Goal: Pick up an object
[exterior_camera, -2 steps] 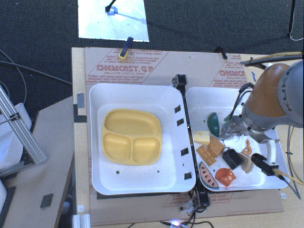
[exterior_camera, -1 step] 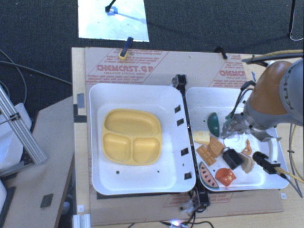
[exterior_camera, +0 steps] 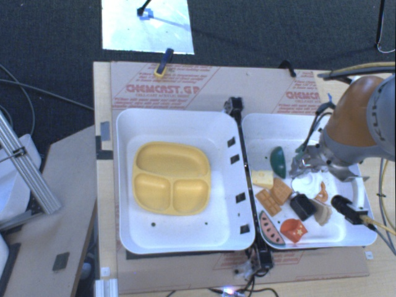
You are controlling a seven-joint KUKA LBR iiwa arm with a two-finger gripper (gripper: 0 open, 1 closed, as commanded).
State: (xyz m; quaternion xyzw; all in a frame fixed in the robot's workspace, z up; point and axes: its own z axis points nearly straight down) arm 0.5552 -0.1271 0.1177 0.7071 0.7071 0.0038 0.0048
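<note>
Dark carpet (exterior_camera: pixel 49 36) is surrounding a bench (exterior_camera: pixel 102 221) that is carrying two white bins side by side. A left bin (exterior_camera: pixel 125 166) is holding a yellow tray (exterior_camera: pixel 171 177) with three compartments, lying flat near the bin's middle.

A right bin (exterior_camera: pixel 272 130) is holding a cluster of small pieces in its near half. A pale cheese slice (exterior_camera: pixel 262 179) is lying by the bin's left wall, with two tan waffles (exterior_camera: pixel 274 195) touching it. A watermelon slice (exterior_camera: pixel 270 227) is resting in the near left corner, just beside a red tomato (exterior_camera: pixel 293 230). A dark green piece (exterior_camera: pixel 278 160), smooth and oval, is lying apart above the cheese slice. A black block (exterior_camera: pixel 301 206) is sitting between the waffles and an orange shrimp (exterior_camera: pixel 322 194).

An arm (exterior_camera: pixel 356 119) is reaching in from the right and bending down over the right bin. Its gripper (exterior_camera: pixel 302 164) is pointing down just to the right of the green piece and above the black block. Whether the gripper is open or closed cannot be told, and no piece is visibly in its grasp.
</note>
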